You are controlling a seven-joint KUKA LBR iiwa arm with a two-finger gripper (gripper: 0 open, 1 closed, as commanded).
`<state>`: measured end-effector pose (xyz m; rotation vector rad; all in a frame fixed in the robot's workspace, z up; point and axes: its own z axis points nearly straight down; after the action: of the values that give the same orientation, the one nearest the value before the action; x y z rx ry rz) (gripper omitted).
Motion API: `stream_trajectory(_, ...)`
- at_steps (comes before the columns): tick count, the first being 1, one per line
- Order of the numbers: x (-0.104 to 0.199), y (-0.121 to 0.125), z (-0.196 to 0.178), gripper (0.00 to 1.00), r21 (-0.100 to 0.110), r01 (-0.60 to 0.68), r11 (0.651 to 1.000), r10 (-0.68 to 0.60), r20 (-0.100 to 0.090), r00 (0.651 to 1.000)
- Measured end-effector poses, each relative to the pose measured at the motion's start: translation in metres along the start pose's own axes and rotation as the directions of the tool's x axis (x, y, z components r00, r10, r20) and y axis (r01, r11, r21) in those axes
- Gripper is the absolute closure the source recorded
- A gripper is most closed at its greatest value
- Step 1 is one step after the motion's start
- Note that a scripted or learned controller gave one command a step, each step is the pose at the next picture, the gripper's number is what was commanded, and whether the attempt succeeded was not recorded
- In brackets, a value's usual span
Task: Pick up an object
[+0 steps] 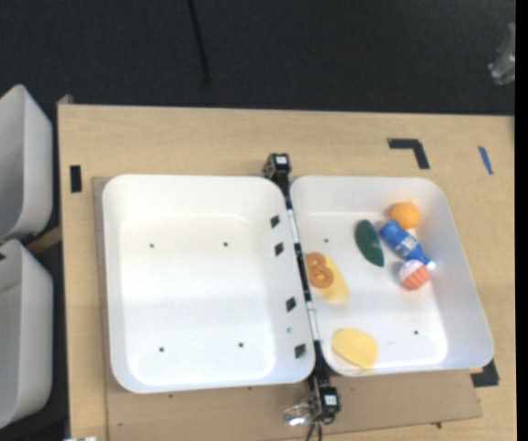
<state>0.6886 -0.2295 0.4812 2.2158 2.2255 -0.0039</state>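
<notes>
In the right bin (387,315) we saw all the candidate objects for the pick, six in total. An orange ball (405,214) sat near the far right corner. Just beside it, on the near side, lay a blue and white bottle-like item (398,238), tilted. Its lower end was close to a small orange and white toy (415,275); we could not tell whether they touched. A dark green oval piece (368,243) lay just left of the blue item, slanted. Near the divider between the bins we noted an orange ring-shaped toy (317,268) resting against or partly over a pale yellow piece (334,288). A flat yellow object (353,347) sat at the bin's near edge, well apart from the others. The left bin (190,283) stood touching the right one, and black clips (293,251) ran along the shared edge. Both bins rested on a tan wooden bench (199,141), which carried a black corner mark (411,150) and a short blue mark (486,160) beyond the right bin. Two white containers (2,168) stood at the left, off the bench.
</notes>
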Motion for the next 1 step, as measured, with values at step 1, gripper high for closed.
stream_trajectory(1, -0.0001, -0.0001, 0.0127, 1.00, -0.002, -0.001, 1.000, 0.001, 0.001, 1.000)
